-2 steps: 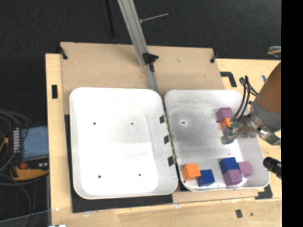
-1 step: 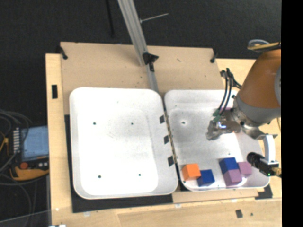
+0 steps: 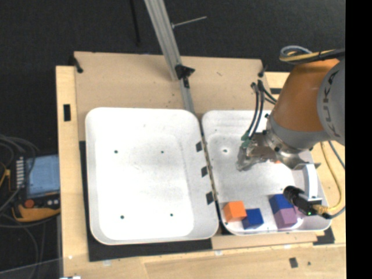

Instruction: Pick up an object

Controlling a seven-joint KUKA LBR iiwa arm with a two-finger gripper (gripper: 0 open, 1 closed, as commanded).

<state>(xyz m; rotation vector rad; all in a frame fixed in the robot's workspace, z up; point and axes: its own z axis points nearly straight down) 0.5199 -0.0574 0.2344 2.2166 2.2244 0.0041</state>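
The grey arm with its orange band reaches over the right-hand shallow white plastic bin [image 3: 224,127], and the two-finger gripper [image 3: 247,158] hangs above the bin's bare middle floor. Whether the gripper is spread or pressed together cannot be told from this view; nothing is seen between its tips.

The candidate objects lie along the near wall of that bin: a small orange block [image 3: 235,210] nearest the divide between the bins, a small blue block [image 3: 253,218] just beside it, then a purple block [image 3: 285,217] with a second, darker blue block [image 3: 279,203] touching it from behind.

Judgement: the step in hand is the approach; no pick is yet made. The next move calls for travel toward the near wall, alignment over one block, then descent. The crowded blocks leave little clearance beside each.

The left-hand shallow white bin [image 3: 142,173] sits alongside on the pale wooden bench [image 3: 145,68]. Dark flooring surrounds the bench.
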